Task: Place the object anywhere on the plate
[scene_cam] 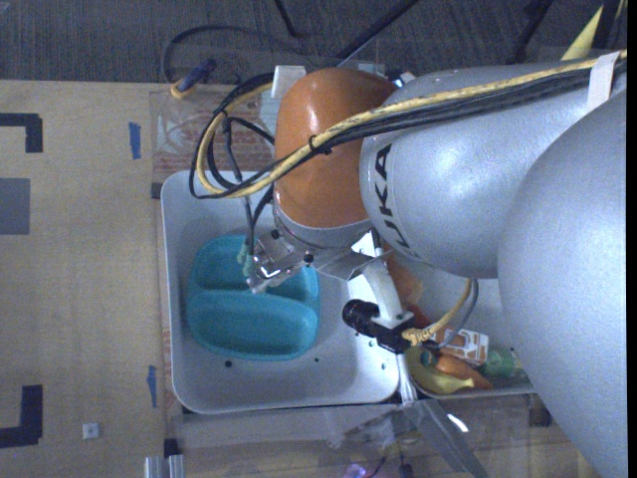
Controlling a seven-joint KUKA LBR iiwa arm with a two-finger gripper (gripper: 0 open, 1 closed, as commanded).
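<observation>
Insp. A: Gripper (261,270) sits over teal divided plate (251,312) in left bin (179,297); finger state can't be told, wrist blocks it.

Insp. B: Object?

Insp. A: Small teal-green bit (242,257) at gripper tip, above plate's upper compartment; grip unclear.

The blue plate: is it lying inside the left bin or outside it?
Inside. The plate lies flat on the floor of the left bin, with white bin walls around it; the gripper is above it.

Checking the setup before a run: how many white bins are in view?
2. One bin sits left of centre and holds the teal plate. A corner of the second bin shows at lower right, under the arm; the arm hides most of it.
</observation>
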